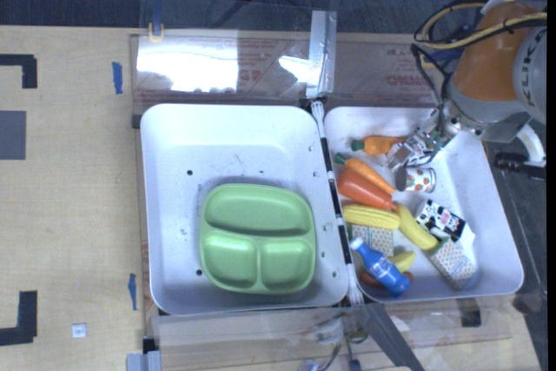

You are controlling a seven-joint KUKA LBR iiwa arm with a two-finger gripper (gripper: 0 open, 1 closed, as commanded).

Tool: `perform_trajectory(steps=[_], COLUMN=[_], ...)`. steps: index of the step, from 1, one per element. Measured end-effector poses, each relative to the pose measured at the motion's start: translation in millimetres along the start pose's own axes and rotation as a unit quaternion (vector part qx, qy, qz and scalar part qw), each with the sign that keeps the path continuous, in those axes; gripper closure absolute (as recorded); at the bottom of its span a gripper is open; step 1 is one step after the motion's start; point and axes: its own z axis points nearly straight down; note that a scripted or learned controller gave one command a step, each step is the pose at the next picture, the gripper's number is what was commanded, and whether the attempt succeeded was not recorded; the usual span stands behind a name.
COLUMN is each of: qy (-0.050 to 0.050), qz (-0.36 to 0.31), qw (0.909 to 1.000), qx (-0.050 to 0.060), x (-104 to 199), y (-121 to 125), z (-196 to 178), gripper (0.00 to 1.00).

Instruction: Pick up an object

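Observation:
The right bin holds several toy foods: a large carrot, a small carrot, a corn cob, a banana, a blue bottle, a cow-patterned carton and a white spotted cup. My gripper hangs low over the bin's far part, just right of the small carrot and just above the spotted cup. Whether it touches either one is unclear. The grey arm with its orange band comes in from the upper right.
The left bin carries a green divided plate in its near half. A clear plastic panel stands behind the left bin. Cables loop above the wrist at the upper right.

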Motion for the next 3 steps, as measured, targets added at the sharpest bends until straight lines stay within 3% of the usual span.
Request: perform_trajectory(steps=[1, 2, 3], qy=[0.014, 0.009, 0.018], qz=[0.041, -0.057, -0.043], qw=[0.999, 0.9981, 0.9988], qx=[0.008, 0.02, 0.012], x=[-17.8, -19.0, -26.1], y=[12.7, 14.1, 8.8], z=[1.5, 1.4, 1.8], gripper=[0.0, 0.0, 0.0])
